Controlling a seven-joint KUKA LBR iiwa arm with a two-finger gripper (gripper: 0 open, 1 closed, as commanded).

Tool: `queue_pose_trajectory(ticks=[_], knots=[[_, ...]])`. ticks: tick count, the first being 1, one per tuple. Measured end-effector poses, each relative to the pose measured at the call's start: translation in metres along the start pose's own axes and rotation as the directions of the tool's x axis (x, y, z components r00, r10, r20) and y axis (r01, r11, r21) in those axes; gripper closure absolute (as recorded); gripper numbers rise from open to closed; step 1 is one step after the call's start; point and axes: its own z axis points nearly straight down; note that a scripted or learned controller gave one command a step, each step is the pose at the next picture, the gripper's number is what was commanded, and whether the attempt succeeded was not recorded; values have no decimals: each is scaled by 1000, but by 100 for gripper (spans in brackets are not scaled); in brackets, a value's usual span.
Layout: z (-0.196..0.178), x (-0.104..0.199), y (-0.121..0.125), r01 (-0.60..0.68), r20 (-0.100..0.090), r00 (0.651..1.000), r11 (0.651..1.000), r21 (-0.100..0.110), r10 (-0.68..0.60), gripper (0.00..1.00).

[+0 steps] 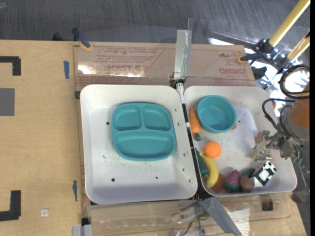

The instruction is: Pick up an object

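The arm's gripper (265,150) hangs over the right bin (246,95), close to its right wall; whether its fingers are spread or pressed together cannot be told from this angle. Just below it lies a black-and-white block (266,172). Along the bin's front edge sit a banana (211,170), a purple fruit (233,179) and a brown piece (246,183), with an orange (213,149) and carrot (195,122) beside a teal bowl (216,113). A divided teal plate (143,131) rests in the left bin (93,146)
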Motion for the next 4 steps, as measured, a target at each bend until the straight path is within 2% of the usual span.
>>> queue_pose_trajectory(ticks=[1,2,3,4], knots=[[12,-56,22,-132,-13,991,991,4,132,100],[12,-55,22,-132,-14,991,991,4,132,0],[12,-27,3,-166,-13,986,986,4,166,0],[11,-3,15,-175,-11,985,985,5,175,0]])
